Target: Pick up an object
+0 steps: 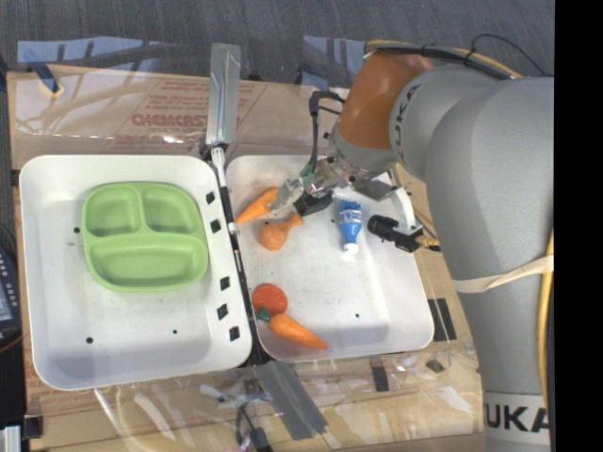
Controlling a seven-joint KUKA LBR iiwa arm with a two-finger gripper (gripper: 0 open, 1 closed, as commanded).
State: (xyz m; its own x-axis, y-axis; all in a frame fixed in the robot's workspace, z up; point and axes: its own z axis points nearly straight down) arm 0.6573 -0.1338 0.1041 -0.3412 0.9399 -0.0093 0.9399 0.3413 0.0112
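My gripper [296, 198] hangs low over the upper middle of the right bin [396, 299]. It sits at the thick end of an orange carrot [255, 208] that lies slanted toward the bin's left wall. Just below it lies a small round orange piece [274, 235]. Whether the gripper touches either one is hidden by its own body. A blue and white tube [350, 225] lies to the gripper's right. A red tomato [270, 298] and a second carrot [299, 330] rest near the bin's front left corner.
The left bin [57, 328] holds a green divided plate [144, 235]. A grey divider with black clips [226, 252] runs between the bins. The arm's grey and orange body [443, 121] covers the right bin's far right corner.
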